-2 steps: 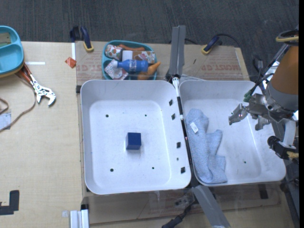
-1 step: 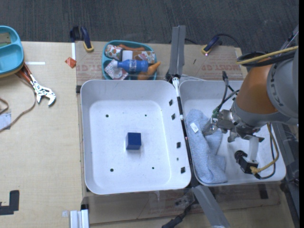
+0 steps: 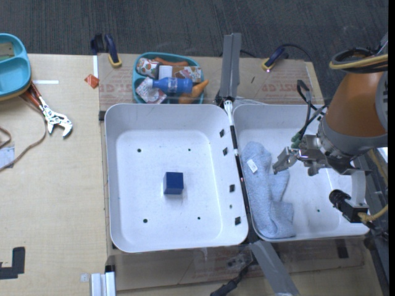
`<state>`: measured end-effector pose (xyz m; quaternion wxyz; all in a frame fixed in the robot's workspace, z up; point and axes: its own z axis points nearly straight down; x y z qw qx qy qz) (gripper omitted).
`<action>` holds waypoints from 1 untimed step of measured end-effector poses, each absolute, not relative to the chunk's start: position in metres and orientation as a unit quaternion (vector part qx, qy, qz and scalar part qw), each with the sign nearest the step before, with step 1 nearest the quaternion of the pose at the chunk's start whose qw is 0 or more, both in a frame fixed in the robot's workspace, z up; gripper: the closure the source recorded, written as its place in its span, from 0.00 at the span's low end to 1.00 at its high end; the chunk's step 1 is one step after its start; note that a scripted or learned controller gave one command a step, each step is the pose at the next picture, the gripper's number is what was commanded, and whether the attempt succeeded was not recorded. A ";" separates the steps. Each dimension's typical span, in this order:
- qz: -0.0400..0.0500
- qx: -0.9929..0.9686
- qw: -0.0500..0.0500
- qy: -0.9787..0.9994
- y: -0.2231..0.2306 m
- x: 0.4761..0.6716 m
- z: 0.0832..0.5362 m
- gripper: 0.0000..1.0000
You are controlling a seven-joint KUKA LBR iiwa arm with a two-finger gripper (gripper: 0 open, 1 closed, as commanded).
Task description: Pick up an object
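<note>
A small blue cube (image 3: 174, 183) lies near the middle of the left white bin (image 3: 123, 227). A pale blue cloth (image 3: 266, 193) is crumpled along the left side of the right white bin (image 3: 321, 224). My gripper (image 3: 296, 164) hangs over the right bin, just right of the cloth's upper part. It is open with nothing between its fingers. The grey arm with its orange band (image 3: 358, 106) reaches in from the right and hides part of the right bin's far side.
A teal tub (image 3: 168, 79) of mixed small items stands behind the left bin. A wrench (image 3: 52, 119) and a teal tray (image 3: 12, 63) lie on the bench at the far left. A grey divider post (image 3: 229, 60) rises between the bins.
</note>
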<state>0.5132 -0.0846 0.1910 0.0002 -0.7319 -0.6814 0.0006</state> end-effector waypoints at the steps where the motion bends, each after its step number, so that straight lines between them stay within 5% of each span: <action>1: 0.001 -0.809 0.001 -0.588 -0.107 0.527 0.167 0.00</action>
